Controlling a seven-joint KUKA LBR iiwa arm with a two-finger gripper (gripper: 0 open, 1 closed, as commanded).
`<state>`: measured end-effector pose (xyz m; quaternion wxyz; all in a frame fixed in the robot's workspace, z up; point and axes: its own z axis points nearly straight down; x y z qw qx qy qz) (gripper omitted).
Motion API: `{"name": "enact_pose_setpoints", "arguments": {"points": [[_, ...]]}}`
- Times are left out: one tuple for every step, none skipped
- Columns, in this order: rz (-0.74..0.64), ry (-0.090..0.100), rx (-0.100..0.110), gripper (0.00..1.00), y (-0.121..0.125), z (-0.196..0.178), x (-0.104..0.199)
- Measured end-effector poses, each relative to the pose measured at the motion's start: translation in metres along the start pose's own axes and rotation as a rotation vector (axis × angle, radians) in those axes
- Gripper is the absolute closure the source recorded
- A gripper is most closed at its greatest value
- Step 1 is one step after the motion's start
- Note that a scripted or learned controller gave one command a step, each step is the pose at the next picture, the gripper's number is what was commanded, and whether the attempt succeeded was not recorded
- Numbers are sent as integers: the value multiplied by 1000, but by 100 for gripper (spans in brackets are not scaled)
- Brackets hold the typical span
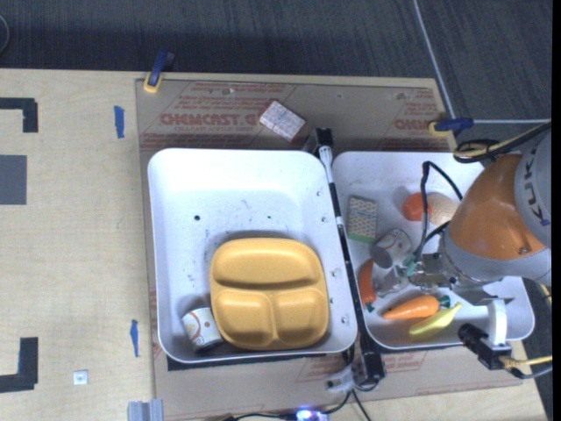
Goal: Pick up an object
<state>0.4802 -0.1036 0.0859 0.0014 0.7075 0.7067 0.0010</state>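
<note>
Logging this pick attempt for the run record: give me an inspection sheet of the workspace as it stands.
Surface: pale wooden bench bearing two white bins.
Job's things: right bin holds an orange toy carrot, yellow banana-shaped toy, green-grey sponge, orange-and-cream ball.
Clutter: left bin holds a yellow three-compartment tray and small white patterned cup.
Grippers: gripper low over right bin, beside carrot.
Cables: black cable looping above arm.
Surroundings: dark carpet.

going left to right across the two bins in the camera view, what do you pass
Small patterned cup → yellow compartment tray → divider between the bins → green sponge → carrot → gripper and arm.
</note>
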Motion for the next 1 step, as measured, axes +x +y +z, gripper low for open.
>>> {"name": "enact_pose_setpoints", "arguments": {"points": [[4,-7,-2,0,0,-1,7]]}}
